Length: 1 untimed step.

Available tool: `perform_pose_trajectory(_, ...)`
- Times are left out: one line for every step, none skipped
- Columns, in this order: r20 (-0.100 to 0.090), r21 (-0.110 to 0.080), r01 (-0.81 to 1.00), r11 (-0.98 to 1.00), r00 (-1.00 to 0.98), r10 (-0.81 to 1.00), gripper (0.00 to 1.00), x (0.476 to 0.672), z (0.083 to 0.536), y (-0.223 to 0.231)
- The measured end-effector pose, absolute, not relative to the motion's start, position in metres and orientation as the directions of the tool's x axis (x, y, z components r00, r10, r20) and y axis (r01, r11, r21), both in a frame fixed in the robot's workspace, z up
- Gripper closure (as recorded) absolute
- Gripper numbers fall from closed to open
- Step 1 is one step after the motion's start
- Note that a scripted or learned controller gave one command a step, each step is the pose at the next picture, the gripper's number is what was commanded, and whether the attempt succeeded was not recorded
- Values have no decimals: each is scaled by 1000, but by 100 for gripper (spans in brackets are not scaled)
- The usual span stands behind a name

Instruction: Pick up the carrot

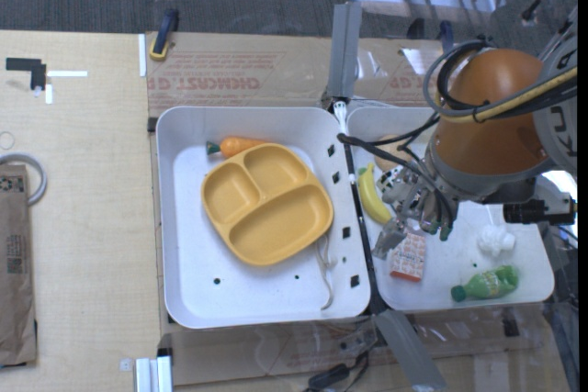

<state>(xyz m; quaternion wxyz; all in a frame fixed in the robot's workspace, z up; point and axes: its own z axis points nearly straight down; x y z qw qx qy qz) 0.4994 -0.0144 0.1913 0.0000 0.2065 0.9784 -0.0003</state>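
The carrot [237, 144], orange with a small green top, lies in the left bin [175, 225] near its far wall, touching the back rim of a yellow divided plate [266, 202]. My gripper [395, 232] hangs low in the right bin [533, 289], close to the wall between the two bins. It sits just above a red and white packet [409, 258] and beside a banana [372, 196]. The carrot is far to the gripper's left, across the dividing wall and the plate. Nothing is visibly held.
A green bottle [485, 284] lies at the right bin's front and a white crumpled object [496, 240] behind it. The arm's orange band [487, 119] looms over the right bin. A thin cord [325, 275] lies by the plate's right side.
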Motion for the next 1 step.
perform_pose_trajectory(-3,0,407,913,-913,407,0,522,192,-79)
